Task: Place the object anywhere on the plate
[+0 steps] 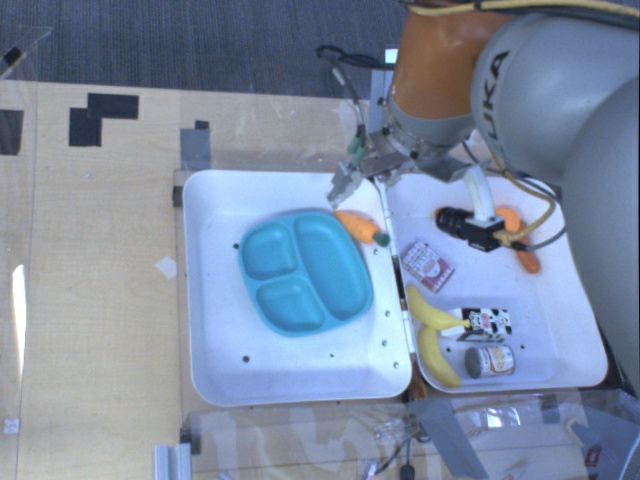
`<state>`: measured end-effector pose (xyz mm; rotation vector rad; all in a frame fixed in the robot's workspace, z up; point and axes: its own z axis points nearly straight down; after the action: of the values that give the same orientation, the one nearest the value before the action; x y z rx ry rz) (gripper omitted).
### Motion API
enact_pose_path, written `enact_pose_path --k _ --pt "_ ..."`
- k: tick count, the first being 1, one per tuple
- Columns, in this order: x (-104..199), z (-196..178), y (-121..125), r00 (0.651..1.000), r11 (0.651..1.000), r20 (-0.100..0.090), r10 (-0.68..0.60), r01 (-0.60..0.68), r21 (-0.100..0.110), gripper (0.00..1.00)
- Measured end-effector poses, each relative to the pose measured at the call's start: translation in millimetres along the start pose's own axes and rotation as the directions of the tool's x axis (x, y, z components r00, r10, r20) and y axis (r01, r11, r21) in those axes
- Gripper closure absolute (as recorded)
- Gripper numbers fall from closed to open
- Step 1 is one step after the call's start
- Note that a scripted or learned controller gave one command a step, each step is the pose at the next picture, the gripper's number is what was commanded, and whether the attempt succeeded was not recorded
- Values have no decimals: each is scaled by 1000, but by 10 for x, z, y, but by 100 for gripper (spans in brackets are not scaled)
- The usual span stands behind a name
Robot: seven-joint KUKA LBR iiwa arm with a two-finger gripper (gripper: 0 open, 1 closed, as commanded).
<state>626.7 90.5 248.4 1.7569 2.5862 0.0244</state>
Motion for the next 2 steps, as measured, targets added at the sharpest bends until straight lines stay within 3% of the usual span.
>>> enact_pose_path --k 1,2 --pt "-7 -116 17 1000 1000 1 -2 2 -6 100" --pt "-6 -115 16 1000 1000 1 -3 3 -5 0"
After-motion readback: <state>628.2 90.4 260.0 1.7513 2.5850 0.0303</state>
